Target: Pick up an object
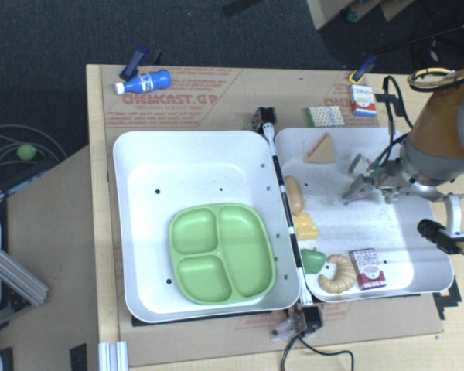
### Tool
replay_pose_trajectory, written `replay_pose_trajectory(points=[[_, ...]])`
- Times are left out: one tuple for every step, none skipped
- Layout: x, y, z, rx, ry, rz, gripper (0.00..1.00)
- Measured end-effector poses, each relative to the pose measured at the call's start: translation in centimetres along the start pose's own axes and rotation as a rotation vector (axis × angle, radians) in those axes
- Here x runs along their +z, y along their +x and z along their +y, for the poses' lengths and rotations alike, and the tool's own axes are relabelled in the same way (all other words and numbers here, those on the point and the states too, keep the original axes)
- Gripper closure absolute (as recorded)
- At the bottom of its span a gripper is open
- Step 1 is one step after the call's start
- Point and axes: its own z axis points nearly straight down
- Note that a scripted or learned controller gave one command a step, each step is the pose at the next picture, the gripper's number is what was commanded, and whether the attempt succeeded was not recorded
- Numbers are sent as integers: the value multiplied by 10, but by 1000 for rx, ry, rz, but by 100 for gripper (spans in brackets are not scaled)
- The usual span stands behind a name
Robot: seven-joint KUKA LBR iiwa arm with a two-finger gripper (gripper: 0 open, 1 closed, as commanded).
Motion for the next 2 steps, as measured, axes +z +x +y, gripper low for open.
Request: replay_pose_trajectory(points=[[-17,41,94,-3,-1,1,0],[20,-3,62,1,5,1,0]])
